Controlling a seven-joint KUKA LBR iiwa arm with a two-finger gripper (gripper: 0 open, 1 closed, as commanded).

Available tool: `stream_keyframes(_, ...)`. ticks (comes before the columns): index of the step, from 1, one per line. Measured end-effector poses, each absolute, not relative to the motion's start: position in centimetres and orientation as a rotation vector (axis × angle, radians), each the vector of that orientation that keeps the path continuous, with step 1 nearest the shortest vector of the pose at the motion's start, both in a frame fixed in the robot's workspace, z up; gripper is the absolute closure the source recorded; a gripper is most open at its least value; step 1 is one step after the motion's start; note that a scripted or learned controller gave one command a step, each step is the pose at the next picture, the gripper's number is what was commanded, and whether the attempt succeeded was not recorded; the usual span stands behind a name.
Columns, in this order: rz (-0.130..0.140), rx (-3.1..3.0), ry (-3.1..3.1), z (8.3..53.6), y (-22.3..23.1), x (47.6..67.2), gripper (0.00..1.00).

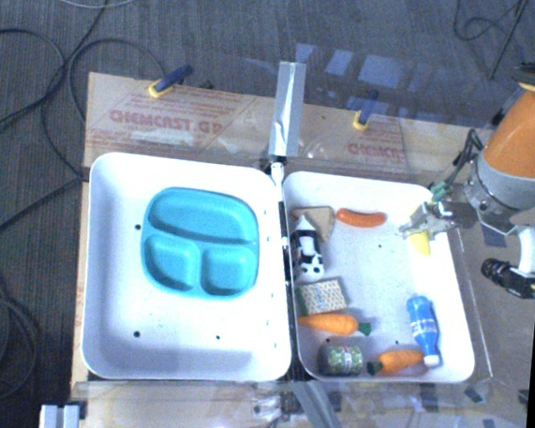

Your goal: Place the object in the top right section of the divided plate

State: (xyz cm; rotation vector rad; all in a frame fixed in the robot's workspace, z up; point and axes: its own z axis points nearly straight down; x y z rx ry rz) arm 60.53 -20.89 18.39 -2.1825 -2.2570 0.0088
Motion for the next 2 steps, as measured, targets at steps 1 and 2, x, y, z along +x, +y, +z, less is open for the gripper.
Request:
stream_keyframes(1,0.004,-1.952,-2.459,18.8,-11.8,65.1,1.00)
stream_keyframes(2,0.007,-2.289,-2.147,21.1,-3.3,66.5,1.00)
